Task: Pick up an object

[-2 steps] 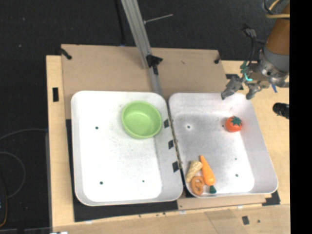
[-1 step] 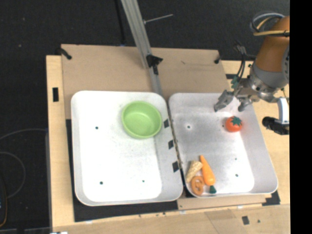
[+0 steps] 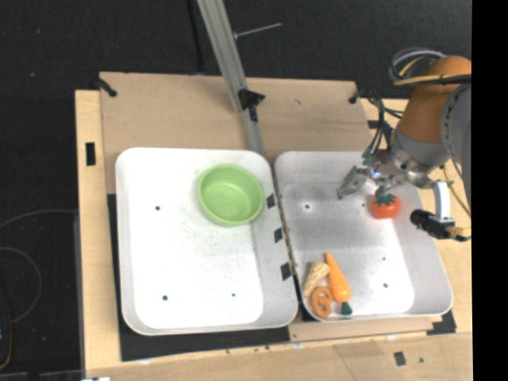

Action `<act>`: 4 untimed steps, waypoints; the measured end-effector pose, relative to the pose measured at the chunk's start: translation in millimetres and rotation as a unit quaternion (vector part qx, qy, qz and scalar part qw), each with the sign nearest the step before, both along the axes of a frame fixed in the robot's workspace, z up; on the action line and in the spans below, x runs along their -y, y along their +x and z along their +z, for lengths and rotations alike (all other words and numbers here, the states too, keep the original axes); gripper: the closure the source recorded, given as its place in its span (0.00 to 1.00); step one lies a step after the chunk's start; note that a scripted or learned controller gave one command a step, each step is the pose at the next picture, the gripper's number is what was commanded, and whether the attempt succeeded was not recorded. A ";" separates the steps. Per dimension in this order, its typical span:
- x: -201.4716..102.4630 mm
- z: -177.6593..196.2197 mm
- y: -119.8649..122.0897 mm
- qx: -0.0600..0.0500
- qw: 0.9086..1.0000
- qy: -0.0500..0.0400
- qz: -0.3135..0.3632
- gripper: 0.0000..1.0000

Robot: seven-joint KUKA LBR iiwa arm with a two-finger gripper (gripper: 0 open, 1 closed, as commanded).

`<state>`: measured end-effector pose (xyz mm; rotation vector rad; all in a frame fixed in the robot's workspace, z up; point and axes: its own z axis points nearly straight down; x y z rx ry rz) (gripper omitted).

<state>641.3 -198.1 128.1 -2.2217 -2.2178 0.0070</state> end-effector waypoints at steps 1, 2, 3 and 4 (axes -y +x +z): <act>1.5 -26.6 0.2 0.003 1.000 -0.001 -0.001 0.00; 2.4 -14.5 1.4 0.005 1.000 -0.001 -0.001 1.00; -3.8 33.2 3.8 0.006 1.000 0.000 0.002 1.00; -12.0 83.9 6.9 0.006 1.000 0.000 0.003 1.00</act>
